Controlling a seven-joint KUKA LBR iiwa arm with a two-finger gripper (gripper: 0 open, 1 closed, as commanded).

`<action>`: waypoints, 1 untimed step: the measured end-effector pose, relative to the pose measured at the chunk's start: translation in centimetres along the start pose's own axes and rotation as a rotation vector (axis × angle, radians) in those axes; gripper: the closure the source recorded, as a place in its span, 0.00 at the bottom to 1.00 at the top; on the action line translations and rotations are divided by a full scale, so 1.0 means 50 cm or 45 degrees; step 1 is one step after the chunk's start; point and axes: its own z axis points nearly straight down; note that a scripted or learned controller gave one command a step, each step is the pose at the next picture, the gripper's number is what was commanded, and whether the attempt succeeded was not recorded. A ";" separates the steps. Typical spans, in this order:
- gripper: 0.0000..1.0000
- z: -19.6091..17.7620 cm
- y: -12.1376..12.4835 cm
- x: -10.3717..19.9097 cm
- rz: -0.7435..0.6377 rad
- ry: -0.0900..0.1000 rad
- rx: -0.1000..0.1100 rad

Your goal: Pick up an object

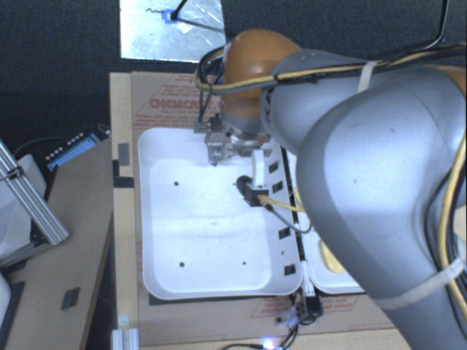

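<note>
Gripper (216, 150) hangs over the left bin's (157, 195) far edge; its finger state cannot be told. Open white floor spreads below. A yellow object (332, 262) lies in the right bin (328, 286), mostly hidden.

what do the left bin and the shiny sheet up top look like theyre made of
Left bin: looks like white moulded plastic, smooth and slightly glossy, with rounded corners and a rolled rim. Shiny sheet: likely metal foil or foil-faced board, judging by its crinkled silver glare; hard to be sure.

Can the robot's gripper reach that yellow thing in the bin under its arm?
Probably yes: the gripper hangs over the neighbouring bin, and only the arm itself hides the yellow thing.
</note>
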 end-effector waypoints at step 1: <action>1.00 -0.239 0.009 0.041 -0.002 0.001 -0.008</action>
